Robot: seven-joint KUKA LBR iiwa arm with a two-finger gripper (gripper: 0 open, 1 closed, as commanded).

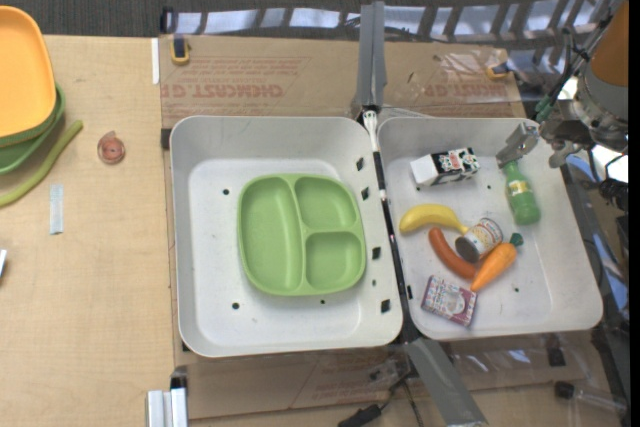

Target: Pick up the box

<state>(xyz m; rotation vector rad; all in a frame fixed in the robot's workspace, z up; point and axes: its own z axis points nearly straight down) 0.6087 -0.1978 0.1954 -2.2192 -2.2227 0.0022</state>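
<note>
A small white and black box [445, 165] lies in the right bin [575, 310], near its back left. A pink patterned packet [448, 300] lies by the bin's front edge. My gripper [538, 147] hangs over the bin's back right corner, just above the green bottle [521, 196] and to the right of the white and black box. It is open with nothing between its fingers.
A banana [430, 216], a red sausage [452, 254], a can [481, 237] and a carrot [496, 264] crowd the middle of the right bin. The left bin [195, 245] holds a green divided plate [301, 233]. Orange and green dishes [22, 85] sit far left.
</note>
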